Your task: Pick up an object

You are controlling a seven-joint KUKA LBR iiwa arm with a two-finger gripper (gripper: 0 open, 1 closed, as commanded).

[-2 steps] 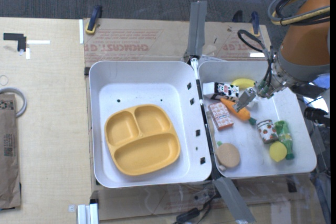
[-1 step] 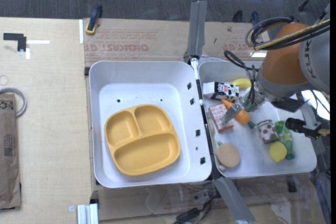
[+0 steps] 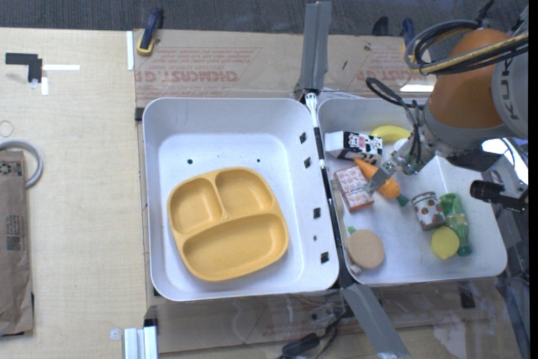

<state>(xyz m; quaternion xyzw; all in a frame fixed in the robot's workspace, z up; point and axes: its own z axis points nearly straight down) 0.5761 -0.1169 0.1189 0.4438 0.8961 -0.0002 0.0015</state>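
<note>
The right bin (image 3: 483,265) holds several small items. An orange carrot (image 3: 370,170) lies near its middle, with a pink box (image 3: 353,189) just to its left. My gripper (image 3: 388,174) is down in this bin, right over the carrot's middle and partly covering it. A black-and-white carton (image 3: 361,145) and a yellow banana (image 3: 391,133) lie at the back of the bin. Toward the front sit a tan disc (image 3: 366,249), a small red-and-white can (image 3: 426,212), a green item (image 3: 455,210) and a yellow lemon (image 3: 445,244).
The left bin (image 3: 160,181) holds a yellow divided plate (image 3: 229,223). The grey divider (image 3: 316,46) stands between the bins at the back. My arm's orange band (image 3: 466,88) and its cables hang over the right bin's far right corner.
</note>
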